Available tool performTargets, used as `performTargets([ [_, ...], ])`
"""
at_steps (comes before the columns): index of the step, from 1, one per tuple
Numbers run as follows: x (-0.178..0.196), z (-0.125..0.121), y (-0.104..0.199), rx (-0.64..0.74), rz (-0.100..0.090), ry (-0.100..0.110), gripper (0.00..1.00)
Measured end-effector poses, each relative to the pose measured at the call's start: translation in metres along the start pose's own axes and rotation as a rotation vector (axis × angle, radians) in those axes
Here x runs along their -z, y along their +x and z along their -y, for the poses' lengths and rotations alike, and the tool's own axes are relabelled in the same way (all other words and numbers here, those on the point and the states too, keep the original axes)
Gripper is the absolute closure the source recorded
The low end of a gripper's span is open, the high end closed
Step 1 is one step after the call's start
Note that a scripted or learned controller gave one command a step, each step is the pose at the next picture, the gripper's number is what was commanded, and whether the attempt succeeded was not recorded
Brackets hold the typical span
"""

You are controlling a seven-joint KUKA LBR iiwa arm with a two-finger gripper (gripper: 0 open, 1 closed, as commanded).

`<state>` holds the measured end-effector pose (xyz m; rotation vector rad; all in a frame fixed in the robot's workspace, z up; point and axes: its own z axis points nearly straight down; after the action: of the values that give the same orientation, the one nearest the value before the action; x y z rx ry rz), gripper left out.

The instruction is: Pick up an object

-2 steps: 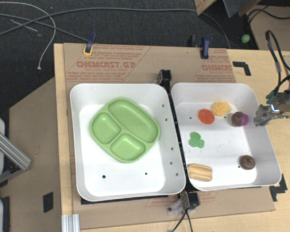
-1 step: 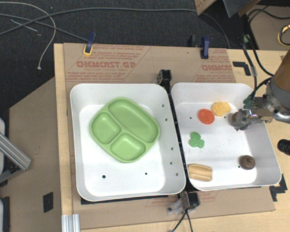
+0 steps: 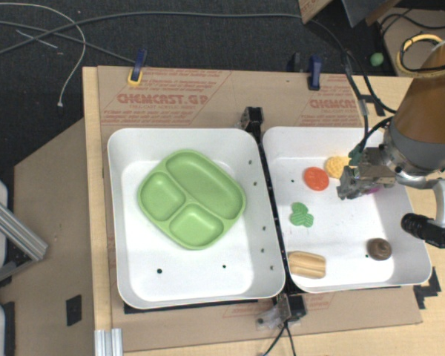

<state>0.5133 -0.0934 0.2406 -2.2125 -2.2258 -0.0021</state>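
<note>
Right white bin (image 3: 400, 273), gripper (image 3: 354, 181) low beside the close-set yellow piece (image 3: 336, 164) and orange disc (image 3: 316, 178), grip state impossible to tell; risks nudging either aside, or pinching both, through crowding and an off-centre descent.

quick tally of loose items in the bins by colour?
Green: 2, the plate in the left bin and a small toy in the right bin
Orange: 1
Yellow: 1
Tan: 1
Brown: 1
Total: 6
</note>
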Motion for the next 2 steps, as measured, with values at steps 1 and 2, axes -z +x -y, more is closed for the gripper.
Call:
performTargets([
  [1,0.002,0.000,0.063,0.000,0.000,0.001,1.00],
  [2,0.004,0.007,0.114,-0.001,0.001,0.001,1.00],
])
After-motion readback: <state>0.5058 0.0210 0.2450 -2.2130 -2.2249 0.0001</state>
